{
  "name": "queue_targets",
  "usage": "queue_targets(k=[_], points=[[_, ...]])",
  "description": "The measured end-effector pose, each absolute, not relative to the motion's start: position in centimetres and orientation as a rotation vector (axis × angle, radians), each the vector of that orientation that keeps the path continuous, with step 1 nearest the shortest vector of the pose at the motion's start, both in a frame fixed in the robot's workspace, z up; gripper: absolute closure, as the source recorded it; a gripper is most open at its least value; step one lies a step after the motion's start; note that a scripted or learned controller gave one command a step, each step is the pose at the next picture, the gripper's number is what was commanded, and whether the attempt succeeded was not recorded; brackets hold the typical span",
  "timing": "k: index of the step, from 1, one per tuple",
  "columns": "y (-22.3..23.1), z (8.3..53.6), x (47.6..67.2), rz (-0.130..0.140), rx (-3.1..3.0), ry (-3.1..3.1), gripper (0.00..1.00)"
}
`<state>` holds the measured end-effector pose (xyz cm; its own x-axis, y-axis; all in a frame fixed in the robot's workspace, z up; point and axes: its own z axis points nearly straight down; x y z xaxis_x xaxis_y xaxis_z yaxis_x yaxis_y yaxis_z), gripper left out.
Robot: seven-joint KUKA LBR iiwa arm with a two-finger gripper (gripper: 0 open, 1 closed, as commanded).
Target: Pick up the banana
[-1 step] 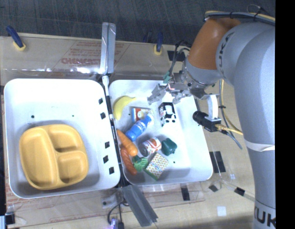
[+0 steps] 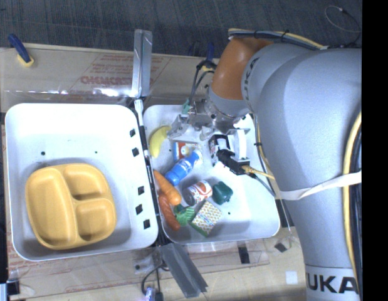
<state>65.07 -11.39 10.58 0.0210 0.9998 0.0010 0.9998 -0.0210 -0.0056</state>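
Camera view: the pincer [image 2: 192, 125] hangs just right of the banana [image 2: 157, 139] at frame centre; its opening cannot be told.

Banana [image 2: 157, 140] in right bin [image 2: 259, 221]

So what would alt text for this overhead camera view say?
A grey robot arm's hand hangs in the right bin beside a banana, above a blue bottle, carrot and can. The left bin holds a yellow divided tray.

Two bins [image 2: 18, 168], one banana [image 2: 157, 140], one carrot [image 2: 167, 190].
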Motion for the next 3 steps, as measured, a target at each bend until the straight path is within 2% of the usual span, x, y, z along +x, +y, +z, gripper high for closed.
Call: queue_targets(k=[1, 2, 3], points=[[-9.5, 9.7, 65.7, 0.009, -2.293, -2.15, 0.0], [-9.0, 10.8, 65.8, 0.004, -2.277, -2.154, 1.0], [-9.0, 10.8, 65.8, 0.004, -2.277, -2.154, 0.0]])
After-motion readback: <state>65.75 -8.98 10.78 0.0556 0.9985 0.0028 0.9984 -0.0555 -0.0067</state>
